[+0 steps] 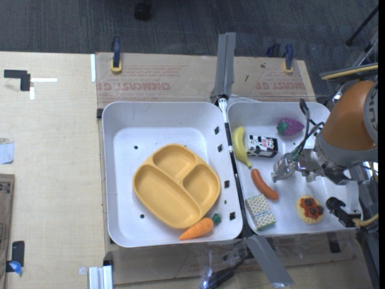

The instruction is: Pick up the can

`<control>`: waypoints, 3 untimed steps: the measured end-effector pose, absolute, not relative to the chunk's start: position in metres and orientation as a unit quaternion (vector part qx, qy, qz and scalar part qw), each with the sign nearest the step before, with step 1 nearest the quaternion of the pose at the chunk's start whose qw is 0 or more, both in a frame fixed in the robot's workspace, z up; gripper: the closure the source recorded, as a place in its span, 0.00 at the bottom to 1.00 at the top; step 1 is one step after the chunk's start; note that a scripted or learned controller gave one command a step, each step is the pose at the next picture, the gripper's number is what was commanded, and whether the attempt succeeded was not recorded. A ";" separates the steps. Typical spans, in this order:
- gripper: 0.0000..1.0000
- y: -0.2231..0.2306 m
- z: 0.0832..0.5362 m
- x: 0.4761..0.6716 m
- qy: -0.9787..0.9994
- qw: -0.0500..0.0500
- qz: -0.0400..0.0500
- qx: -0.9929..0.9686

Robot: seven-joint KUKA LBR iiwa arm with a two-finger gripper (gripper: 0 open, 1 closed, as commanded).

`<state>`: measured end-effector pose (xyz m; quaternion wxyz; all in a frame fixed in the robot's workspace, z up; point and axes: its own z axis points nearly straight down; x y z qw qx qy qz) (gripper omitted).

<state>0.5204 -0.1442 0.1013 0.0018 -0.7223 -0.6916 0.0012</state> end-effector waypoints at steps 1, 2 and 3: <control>0.00 -0.167 0.240 0.522 -0.714 0.000 0.001 -0.700; 0.00 -0.165 0.154 0.562 -0.711 0.000 0.001 -0.704; 0.00 -0.180 0.091 0.585 -0.712 0.000 0.001 -0.703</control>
